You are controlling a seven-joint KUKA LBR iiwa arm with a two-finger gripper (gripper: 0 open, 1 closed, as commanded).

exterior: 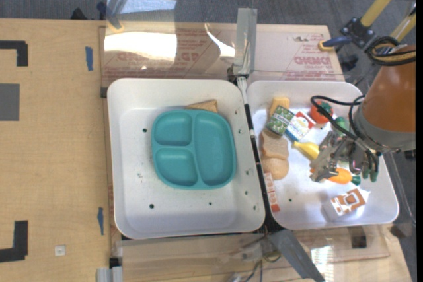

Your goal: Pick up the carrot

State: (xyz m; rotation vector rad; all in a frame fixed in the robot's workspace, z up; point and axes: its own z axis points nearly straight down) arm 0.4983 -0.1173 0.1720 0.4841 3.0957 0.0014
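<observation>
The carrot (342, 176) is a small orange piece with a green end, lying in the right bin (380, 208) toward its right side. My gripper (327, 168) reaches down from the right and hangs right at the carrot's left end, touching or just above it. The arm's wrist hides part of the carrot, and I cannot make out whether it is held.
The right bin also holds a yellow piece (307, 148), a green can (281, 121), a white and orange carton (302, 125), beige bread pieces (276, 156) and a patterned white box (347, 202). A teal divided plate (193, 147) lies in the left bin (125, 142).
</observation>
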